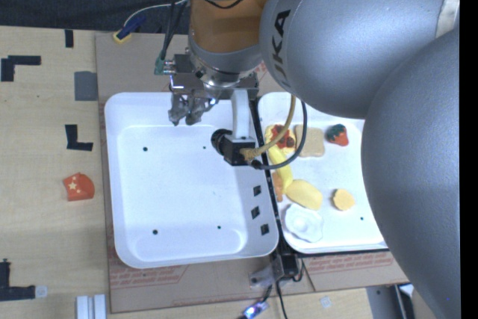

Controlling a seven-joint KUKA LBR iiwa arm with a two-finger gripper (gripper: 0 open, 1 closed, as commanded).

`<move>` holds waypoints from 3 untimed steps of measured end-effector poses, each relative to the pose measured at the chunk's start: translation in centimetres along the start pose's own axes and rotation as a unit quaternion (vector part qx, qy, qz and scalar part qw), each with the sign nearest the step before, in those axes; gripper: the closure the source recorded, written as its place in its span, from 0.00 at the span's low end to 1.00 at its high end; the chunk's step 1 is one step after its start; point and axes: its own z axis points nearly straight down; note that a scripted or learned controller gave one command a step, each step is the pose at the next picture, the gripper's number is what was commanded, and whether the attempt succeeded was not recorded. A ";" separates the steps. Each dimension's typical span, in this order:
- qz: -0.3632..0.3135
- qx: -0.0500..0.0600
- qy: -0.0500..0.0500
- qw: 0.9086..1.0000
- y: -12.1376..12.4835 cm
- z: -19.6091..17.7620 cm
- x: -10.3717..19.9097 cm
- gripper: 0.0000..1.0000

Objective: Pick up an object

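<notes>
— Bench (45,160): tan wood, black marks, cardboard under two white bins. Red piece (79,187) lying left, outside the bins.

— Gripper (187,113)?

— Over left bin (149,235), near far rim; jaws nearly together, holding nothing. Right bin (351,239): yellow lump (305,195), strawberry (340,134), white cup (302,223).
</notes>
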 end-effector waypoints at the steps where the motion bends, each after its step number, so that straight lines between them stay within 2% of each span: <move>1: -0.005 -0.012 0.007 1.000 -6.9 -13.5 2.8 1.00; 2: -0.002 -0.013 0.006 1.000 -7.4 -22.6 2.5 1.00; 3: -0.001 -0.007 0.003 1.000 -9.0 -21.9 2.5 1.00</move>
